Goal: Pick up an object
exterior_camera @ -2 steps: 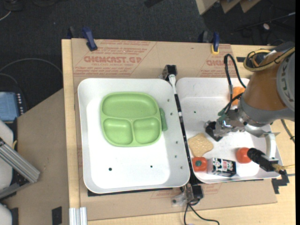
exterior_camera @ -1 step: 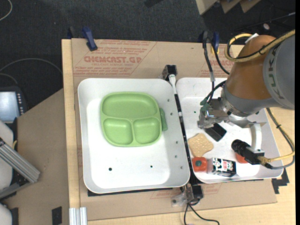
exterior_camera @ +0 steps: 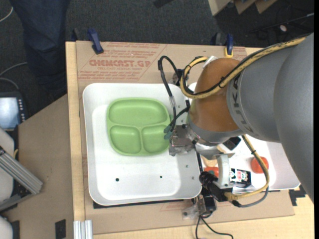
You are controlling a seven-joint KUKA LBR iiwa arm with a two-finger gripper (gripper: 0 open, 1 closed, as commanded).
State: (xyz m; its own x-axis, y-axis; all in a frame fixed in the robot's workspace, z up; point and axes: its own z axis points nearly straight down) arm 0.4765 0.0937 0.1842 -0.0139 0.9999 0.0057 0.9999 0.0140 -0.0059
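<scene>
A light green divided plate (exterior_camera: 138, 126) with three compartments lies in the left white bin (exterior_camera: 99, 173), toward its far side. My gripper (exterior_camera: 175, 142) hangs at the plate's right edge, close to the wall between the two bins. The wrist and its orange band cover the gripper's tip from above. An orange object (exterior_camera: 259, 163) lies in the right bin, partly behind the arm. A second orange piece (exterior_camera: 211, 170) peeks out beneath the wrist.
The right bin (exterior_camera: 284, 176) is largely hidden by the grey arm. A small white, black and red item (exterior_camera: 242, 176) lies near its front. Bare white floor with two small dark dots fills the front of the left bin. Brown cardboard (exterior_camera: 119, 59) surrounds both bins.
</scene>
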